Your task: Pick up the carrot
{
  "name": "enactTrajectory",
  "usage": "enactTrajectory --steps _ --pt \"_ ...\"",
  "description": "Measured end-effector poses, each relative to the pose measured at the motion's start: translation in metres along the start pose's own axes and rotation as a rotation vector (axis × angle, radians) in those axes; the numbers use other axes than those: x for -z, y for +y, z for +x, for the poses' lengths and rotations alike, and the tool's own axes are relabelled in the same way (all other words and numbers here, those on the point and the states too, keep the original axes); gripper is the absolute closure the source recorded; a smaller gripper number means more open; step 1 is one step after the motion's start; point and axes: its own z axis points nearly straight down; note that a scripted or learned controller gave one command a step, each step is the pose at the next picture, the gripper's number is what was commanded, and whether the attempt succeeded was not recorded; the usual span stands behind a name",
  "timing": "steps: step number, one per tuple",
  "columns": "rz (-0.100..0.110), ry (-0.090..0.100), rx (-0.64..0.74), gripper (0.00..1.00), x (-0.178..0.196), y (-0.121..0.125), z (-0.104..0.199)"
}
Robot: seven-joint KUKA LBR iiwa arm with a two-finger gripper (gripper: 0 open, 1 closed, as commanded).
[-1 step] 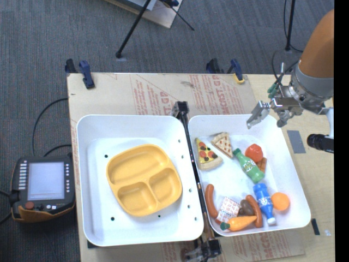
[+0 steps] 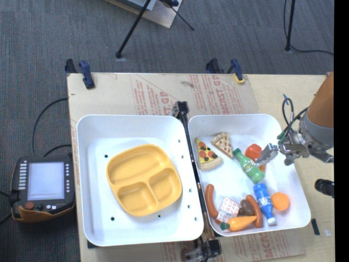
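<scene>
the carrot (image 2: 240, 222) lies at the near edge of the right bin (image 2: 246, 120), touching a sausage (image 2: 210, 200), while the end effector (image 2: 268, 153), whose opening i cannot tell, hovers near the green bottle (image 2: 249, 166), so it should travel nearward before descending.

Orange band, grey wrist, metal end effector (image 2: 271, 153), seemingly cabled

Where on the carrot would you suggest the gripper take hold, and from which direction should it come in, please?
Probably the thick orange middle of the carrot, from straight above. It lies flat along the near wall of the right bin, green top to the left, with the sausages crowding its far side, so the fingers should close across its width. The gripper hovers further back, near the green bottle.
</scene>
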Motion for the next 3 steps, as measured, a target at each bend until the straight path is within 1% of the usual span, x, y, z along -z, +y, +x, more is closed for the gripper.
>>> enactTrajectory --steps 1,2,3 --pt "-0.009 -0.001 0.324 0.0 -0.022 -0.07 -0.02" --pt "-0.01 -0.002 0.585 0.0 -0.102 -0.067 -0.016" --pt "-0.012 0.003 0.571 1.0 -0.09 -0.066 -0.018"
